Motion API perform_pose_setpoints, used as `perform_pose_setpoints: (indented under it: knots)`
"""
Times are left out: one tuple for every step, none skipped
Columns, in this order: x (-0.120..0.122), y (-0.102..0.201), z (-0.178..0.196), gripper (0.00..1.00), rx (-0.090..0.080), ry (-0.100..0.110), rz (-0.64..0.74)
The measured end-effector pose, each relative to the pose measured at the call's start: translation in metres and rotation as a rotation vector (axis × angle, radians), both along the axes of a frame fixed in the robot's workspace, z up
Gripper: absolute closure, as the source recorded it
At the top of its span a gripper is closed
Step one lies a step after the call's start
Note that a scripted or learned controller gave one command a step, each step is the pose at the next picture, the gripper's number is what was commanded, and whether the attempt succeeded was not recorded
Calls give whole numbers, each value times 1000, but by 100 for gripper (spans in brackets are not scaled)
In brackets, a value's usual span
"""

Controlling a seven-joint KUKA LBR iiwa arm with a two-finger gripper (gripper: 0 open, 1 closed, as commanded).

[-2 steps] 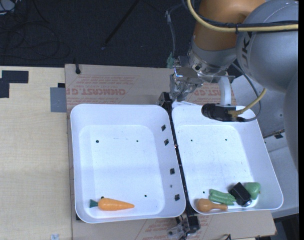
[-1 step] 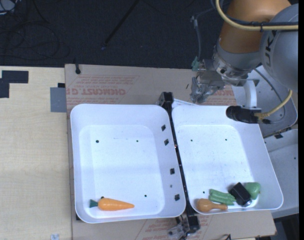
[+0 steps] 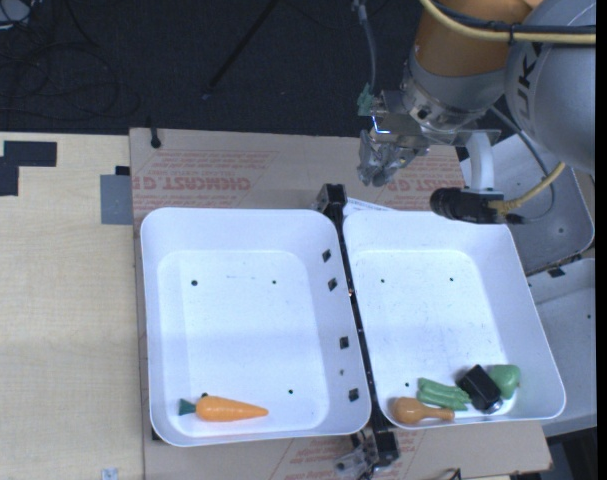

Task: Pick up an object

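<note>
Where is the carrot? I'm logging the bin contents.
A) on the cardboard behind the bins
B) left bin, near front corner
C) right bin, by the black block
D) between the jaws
B: the carrot lies alone in the left bin, at its near left corner.

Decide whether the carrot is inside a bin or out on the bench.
Inside. The carrot lies flat on the floor of the left bin, near its front edge, enclosed by the white walls.
</note>
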State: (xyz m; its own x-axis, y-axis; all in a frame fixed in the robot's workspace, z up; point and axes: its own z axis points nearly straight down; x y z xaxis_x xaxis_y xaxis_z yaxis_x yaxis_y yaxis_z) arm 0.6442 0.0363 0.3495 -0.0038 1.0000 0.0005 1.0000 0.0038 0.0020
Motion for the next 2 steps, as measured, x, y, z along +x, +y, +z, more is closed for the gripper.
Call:
perform_pose_setpoints:
  knots:
    - [0, 82, 28, 100, 2, 1, 5]
    - [0, 7, 163, 100, -3, -10, -10]
